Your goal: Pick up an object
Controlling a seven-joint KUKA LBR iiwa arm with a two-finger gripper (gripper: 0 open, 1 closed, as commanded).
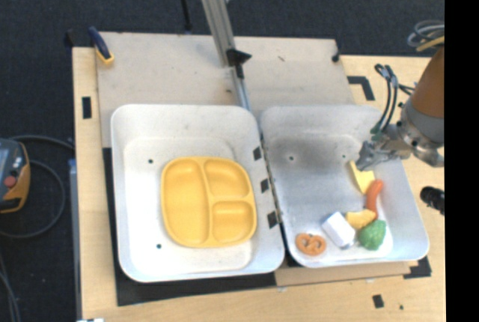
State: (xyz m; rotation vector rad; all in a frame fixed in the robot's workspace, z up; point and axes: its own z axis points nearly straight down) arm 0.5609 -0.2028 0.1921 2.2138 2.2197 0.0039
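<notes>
Bins: two shallow white bins side by side on the bench, the left bin (135,126) and the right bin (314,126).
Left bin contents: one yellow divided tray (208,201) with three compartments, lying flat near the middle.
Right bin contents: six small items, all gathered in the near right corner.
Pale yellow wedge: one (364,180), against the right wall, just beside and below the gripper.
Orange carrot-like piece: one (373,195), touching the wedge's lower end.
Small yellow piece: one (361,219), between the carrot piece and the white block.
White block: one (338,229), tilted, touching the yellow piece.
Green piece: one (373,235), at the corner, touching the yellow piece.
Brown pretzel: one (310,243), left of the white block, near the front wall.
Arm: one, grey with an orange band, reaching in from the right.
Gripper (368,157): one, low over the right bin's right side, just above the wedge; whether it is apart or together I cannot tell, and nothing is seen clamped in it.
Bench extras: one blue-and-yellow clamp (100,46) at the far left corner; one metal post (213,2) rising behind the bins.
</notes>
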